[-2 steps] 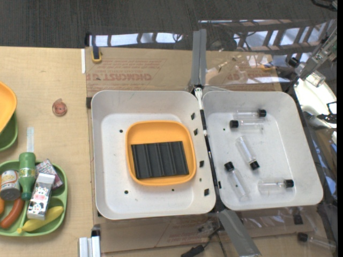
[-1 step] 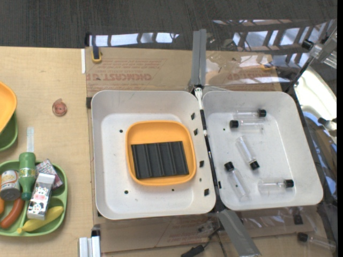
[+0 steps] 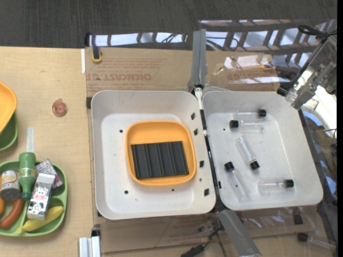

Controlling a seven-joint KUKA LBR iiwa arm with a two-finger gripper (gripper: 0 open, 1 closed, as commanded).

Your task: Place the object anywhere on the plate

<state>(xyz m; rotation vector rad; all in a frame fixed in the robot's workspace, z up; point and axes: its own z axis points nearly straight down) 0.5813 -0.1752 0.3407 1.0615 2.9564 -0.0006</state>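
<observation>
In the camera view, the gripper [image 3: 300, 92] is seen at the upper right edge of the right bin [image 3: 300, 197], and whether its jaws are wide or narrow cannot be told. Five clear vials with black caps lie loose in that bin, down and to the left of the jaws; the nearest vial [image 3: 247, 113] lies just left of them, its long axis running left to right. The plate [image 3: 161, 130], orange with a dark ribbed insert, sits in the left bin [image 3: 107, 159], well apart to the left, so a vial would have to be carried leftward across the divide.

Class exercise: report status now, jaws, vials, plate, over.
Gripper over right bin's far right corner. Five clear vials loose in that bin. Orange plate in left bin, dark ridged block on it.
</observation>
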